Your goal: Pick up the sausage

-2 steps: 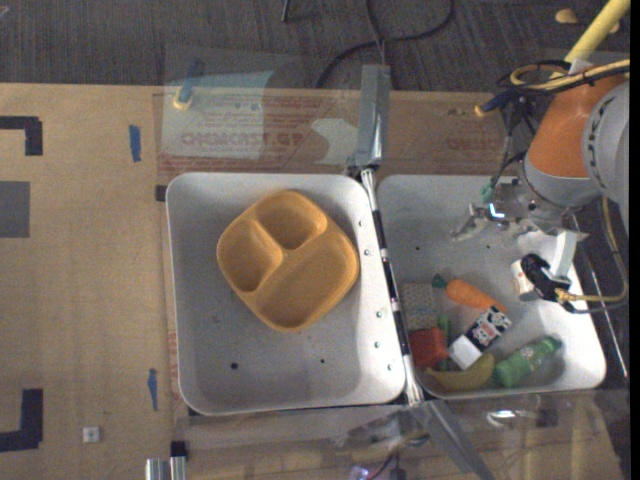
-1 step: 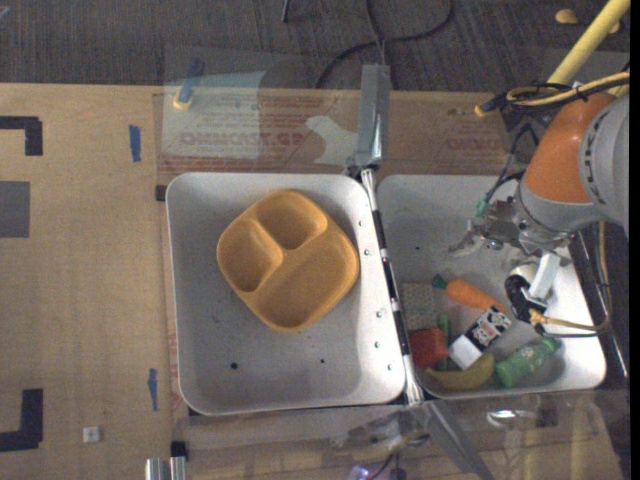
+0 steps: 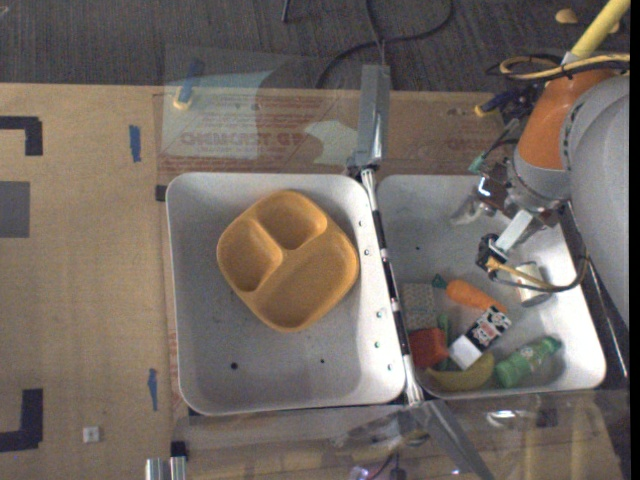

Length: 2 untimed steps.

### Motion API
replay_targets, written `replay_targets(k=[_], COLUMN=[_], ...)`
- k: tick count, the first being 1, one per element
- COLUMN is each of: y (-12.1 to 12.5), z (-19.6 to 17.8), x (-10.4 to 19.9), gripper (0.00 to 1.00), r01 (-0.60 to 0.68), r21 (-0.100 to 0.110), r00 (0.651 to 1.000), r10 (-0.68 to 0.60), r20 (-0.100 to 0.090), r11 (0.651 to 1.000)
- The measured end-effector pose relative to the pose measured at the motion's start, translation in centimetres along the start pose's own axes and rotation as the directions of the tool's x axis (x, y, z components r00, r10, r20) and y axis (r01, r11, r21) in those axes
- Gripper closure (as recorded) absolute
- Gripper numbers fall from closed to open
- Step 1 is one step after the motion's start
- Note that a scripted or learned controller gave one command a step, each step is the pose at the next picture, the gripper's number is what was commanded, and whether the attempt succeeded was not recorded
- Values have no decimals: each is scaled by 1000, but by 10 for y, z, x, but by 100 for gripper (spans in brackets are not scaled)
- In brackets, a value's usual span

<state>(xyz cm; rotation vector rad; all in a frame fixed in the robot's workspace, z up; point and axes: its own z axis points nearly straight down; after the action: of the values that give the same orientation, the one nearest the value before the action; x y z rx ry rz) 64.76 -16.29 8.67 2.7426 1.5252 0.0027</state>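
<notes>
At the near edge of the right-hand shallow white bin [image 3: 420,218], a curved yellow toy banana [image 3: 466,374] and a green plastic bottle [image 3: 525,361] lie against the front wall, probably having settled there as loose clutter. Just behind the banana, in the near-left corner against the wall between the bins, sits the short reddish-brown toy sausage [image 3: 428,346], as best I can judge it. It touches or nearly touches a small black-and-white carton [image 3: 480,332] on its right. It looks stubby from here. Its long axis seems to run from the far left towards the near right, though it is too small to be sure, and I cannot tell which end leads. Farther back lies an orange toy carrot [image 3: 470,293] with its green top pointing left.

Beyond these, the claw [image 3: 472,208] hangs over the bare far part of the bin, well apart from the sausage. Whether it is wide or narrow I cannot tell. Nothing shows in its grasp.

On the same surface [image 3: 80,268], the left white bin [image 3: 200,348] holds a yellow-orange divided plastic plate [image 3: 288,258].
</notes>
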Motion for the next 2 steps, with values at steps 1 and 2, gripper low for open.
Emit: replay_targets(k=[1, 2], y=[0, -1], z=[-12, -12], x=[5, 6], gripper=[100, 0], r01=[7, 9], r21=[-3, -2], r00=[1000, 1000], r10=[-7, -9], r20=[-1, -1], r11=[1000, 1000])
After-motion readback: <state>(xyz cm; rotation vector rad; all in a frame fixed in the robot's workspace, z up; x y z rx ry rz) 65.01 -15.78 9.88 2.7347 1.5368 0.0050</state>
